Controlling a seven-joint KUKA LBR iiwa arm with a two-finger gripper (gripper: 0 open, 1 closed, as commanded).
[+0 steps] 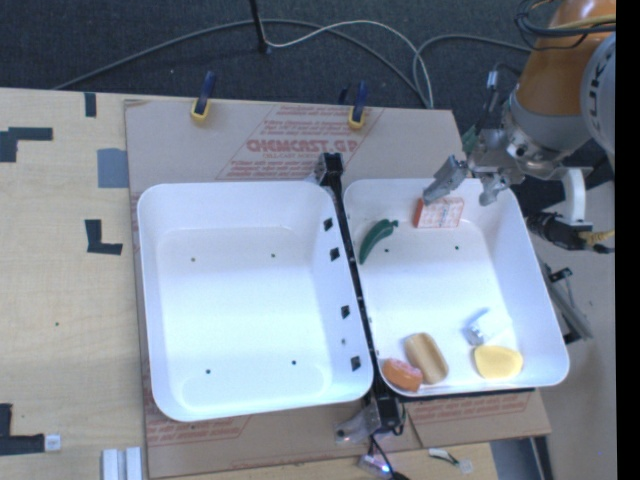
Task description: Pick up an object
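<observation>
My gripper (pixel 465 180) hangs over the far edge of the right bin (pixel 530 258), its two fingers spread open with nothing between them. Just below it a small red and white packet (pixel 440 213) lies against the bin's far wall. To its left is a green pepper-shaped piece (pixel 377 236). Along the near edge lie an orange-red piece (pixel 402 374), a tan bread-like piece (pixel 427 356), a yellow round piece (pixel 497 361) and a small grey-blue piece (pixel 476 325).
The left bin (pixel 240 298) sits beside the right one, with a black divider (pixel 346 268) and clips between them. Blue-yellow clamps (pixel 203 101) hold the cardboard at the back. Cables run across the dark floor behind.
</observation>
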